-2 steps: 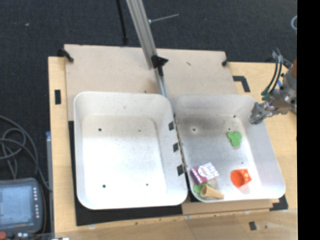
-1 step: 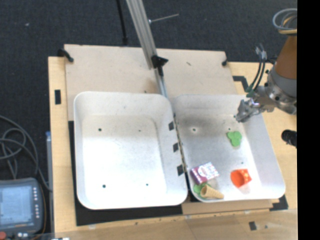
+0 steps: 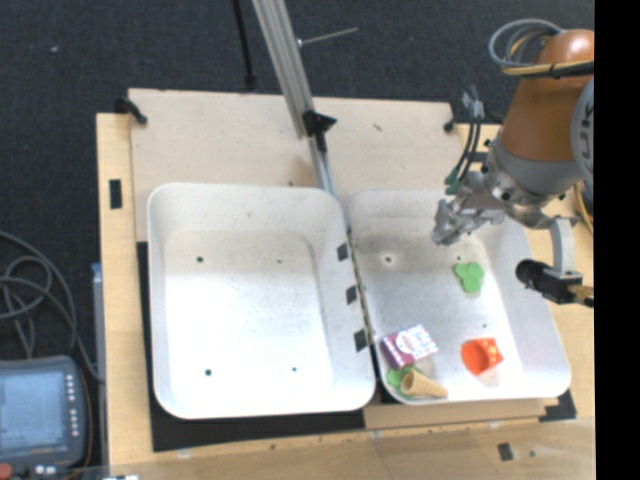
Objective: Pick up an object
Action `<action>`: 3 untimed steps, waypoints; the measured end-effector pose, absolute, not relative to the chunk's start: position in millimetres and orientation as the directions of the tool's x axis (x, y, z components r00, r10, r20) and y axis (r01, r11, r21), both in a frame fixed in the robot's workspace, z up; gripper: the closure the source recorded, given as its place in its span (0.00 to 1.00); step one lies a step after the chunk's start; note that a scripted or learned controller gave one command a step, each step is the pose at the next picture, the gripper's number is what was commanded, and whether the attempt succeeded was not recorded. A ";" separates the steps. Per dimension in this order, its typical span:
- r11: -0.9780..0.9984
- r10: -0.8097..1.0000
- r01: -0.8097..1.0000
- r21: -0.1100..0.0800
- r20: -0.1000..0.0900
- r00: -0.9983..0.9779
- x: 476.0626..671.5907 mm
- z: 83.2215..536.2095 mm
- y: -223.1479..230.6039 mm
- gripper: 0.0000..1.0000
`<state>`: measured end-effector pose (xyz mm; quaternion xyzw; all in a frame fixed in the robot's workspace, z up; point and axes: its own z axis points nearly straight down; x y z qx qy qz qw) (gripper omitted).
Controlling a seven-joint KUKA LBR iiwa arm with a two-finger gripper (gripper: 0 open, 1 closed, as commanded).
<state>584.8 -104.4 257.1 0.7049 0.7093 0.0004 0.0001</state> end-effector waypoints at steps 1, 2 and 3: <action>0.006 1.000 1.000 -0.002 0.001 -0.006 599.5 244.5 -51.3 1.00; 0.006 1.000 1.000 -0.002 0.001 -0.006 609.8 233.5 -1.3 1.00; 0.007 1.000 1.000 0.002 0.002 -0.007 619.2 246.2 48.0 1.00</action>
